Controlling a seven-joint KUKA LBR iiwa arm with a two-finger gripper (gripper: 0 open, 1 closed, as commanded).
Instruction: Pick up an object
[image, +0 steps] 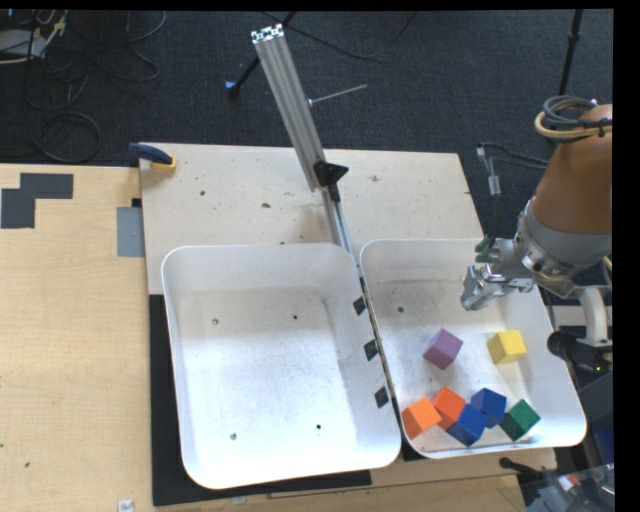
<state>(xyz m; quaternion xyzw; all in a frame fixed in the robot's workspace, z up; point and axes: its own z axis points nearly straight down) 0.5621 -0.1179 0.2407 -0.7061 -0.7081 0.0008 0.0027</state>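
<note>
Right now the jaws (484, 290) hang over the right bin (400, 270), above the blocks.
I cannot tell if they are wide or narrow. The yellow block (507, 346) is nearest, just below and a bit right; the purple block (442, 349) sits below, a bit left.

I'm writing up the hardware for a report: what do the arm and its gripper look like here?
The arm has a broad orange band over a rounded grey wrist section. A pale looped cable sits on top of it. The gripper is a small silvery metal unit with a bit of green at its base.
</note>
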